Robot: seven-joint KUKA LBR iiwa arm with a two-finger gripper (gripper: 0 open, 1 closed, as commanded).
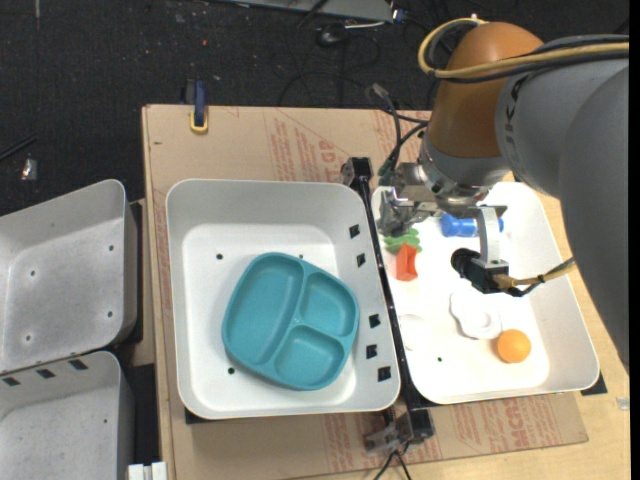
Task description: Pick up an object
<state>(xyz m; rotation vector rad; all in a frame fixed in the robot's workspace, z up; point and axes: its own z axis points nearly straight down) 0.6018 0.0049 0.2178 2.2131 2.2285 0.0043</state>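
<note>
- The gripper (400, 206) sits low over the far left corner of the right bin (548, 303), close to the wall that this bin shares with the left bin (186, 230).
- Its metal parts are bunched together and partly hidden under the wrist, so it cannot be told whether the pincer is open or closed.
- Nothing can be seen held in the pincer.
- A small green piece (404, 238) lies on the bin floor just below the gripper; whether the two touch cannot be told.
- A red-orange piece (406, 262) lies right beside the green one, on its near side, and is apart from the gripper.
- A blue piece (458, 226) rests further right in the same bin, partly covered by the robot's wrist.
- A flat white piece (473, 315) lies near the middle of the right bin, with an orange ball (513, 346) just beside it towards the near right corner.
- The left bin holds a teal divided plate (290, 320), lying flat and well apart from the gripper.
- The grey arm (565, 98) comes in from the right, its orange band (480, 83) above the wrist.
- Both bins stand on a sheet of brown cardboard (260, 138).
</note>
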